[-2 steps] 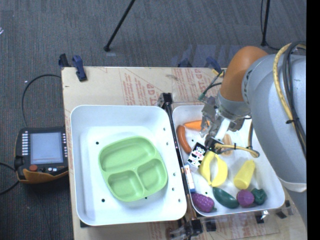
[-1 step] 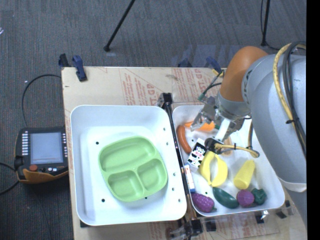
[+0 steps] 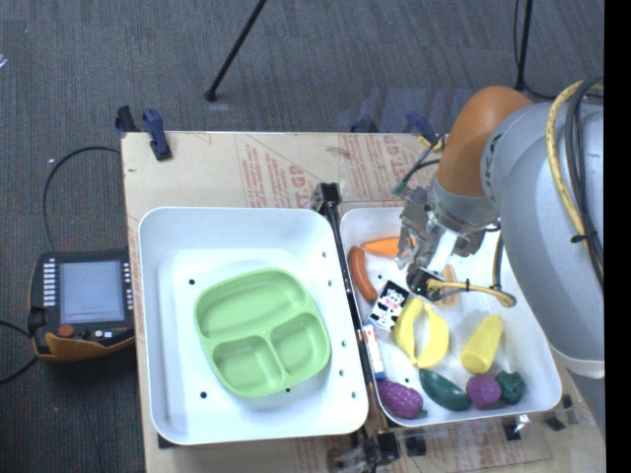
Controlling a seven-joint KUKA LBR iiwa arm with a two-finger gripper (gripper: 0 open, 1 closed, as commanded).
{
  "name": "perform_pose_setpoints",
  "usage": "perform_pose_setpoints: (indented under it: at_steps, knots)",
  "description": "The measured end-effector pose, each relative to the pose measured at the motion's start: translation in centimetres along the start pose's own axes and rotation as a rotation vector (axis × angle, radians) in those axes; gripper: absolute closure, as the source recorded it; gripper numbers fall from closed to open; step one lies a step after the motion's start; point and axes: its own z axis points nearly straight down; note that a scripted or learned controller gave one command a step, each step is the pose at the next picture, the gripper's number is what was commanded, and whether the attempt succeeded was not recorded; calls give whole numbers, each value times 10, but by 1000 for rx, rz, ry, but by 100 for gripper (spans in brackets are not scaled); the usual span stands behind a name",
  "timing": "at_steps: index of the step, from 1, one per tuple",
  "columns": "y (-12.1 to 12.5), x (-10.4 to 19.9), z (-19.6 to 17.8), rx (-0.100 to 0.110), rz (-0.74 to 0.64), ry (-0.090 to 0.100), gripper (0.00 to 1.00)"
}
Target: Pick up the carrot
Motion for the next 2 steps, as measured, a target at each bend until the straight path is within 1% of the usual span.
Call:
perform_pose_setpoints:
  at_steps: [1, 2]
  knots:
    - [0, 0, 0, 1, -1, -1, 0]
    - [13, -29, 27, -12, 201, 9, 0]
